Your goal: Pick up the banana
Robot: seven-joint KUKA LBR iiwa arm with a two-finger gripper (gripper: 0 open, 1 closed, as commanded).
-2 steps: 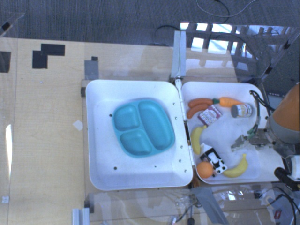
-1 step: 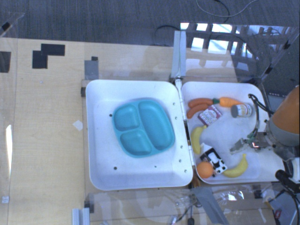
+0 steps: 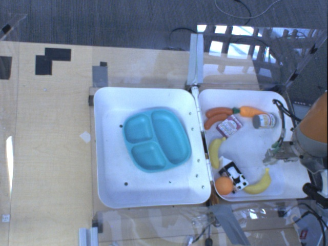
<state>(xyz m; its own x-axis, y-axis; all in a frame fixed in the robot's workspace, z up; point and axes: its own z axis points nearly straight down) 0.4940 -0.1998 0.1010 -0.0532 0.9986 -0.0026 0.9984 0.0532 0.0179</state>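
On the desk [image 3: 51,137] I see two shallow white bins side by side. Inside the left bin [image 3: 110,188] lies a blue plate [image 3: 156,139] with three compartments, set near the bin's middle.

Most of the small things sit along the left and front edges of the right bin [image 3: 287,188]. At its front edge lies a banana [image 3: 259,184], curved, with one end pointing up toward the arm. A second, paler banana [image 3: 215,151] lies along the bin's left wall. Just beside the front banana, toward the front left corner, sit a small black-and-white toy [image 3: 234,174] and an orange [image 3: 224,185], the two touching. Near the bin's back edge I make out two sausages [image 3: 218,115], a carrot [image 3: 251,111], a small jar [image 3: 264,120] and a dark red packet [image 3: 229,126], all close together.

My arm [image 3: 313,132] comes in over the bin's right edge, its orange band at the frame's side. Its end effector [image 3: 272,156] hangs just above and beside the front banana's raised end; I see nothing pinched in it, and I cannot tell whether it is spread or pressed together.
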